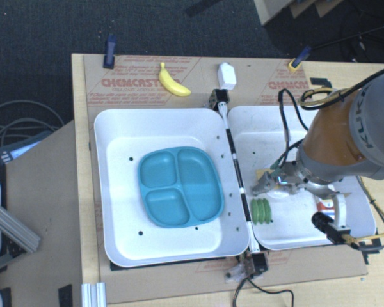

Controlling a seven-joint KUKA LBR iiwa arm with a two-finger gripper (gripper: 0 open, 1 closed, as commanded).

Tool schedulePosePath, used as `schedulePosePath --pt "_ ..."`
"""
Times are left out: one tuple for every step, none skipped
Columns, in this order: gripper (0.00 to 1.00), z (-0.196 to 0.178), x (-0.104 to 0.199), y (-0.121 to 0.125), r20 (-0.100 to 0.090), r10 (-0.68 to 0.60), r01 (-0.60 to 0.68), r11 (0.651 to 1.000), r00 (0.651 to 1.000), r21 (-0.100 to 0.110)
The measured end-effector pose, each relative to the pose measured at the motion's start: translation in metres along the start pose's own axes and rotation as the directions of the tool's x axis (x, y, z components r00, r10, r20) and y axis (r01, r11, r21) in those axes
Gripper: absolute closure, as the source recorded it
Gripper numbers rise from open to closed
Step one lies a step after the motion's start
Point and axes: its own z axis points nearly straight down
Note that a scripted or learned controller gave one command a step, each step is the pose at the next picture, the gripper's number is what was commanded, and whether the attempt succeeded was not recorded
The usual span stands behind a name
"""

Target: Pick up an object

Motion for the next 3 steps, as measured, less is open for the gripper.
schedulePosePath --pt "0.00 -0.001 0.002 0.048 0.002 -0.002 0.002 1.000 1.000 -0.004" --pt "0.00 0.000 0.001 0.040 0.001 -0.001 0.001 1.000 1.000 -0.001" --pt "0.00 0.000 -0.002 0.025 0.001 -0.001 0.001 1.000 1.000 0.000"
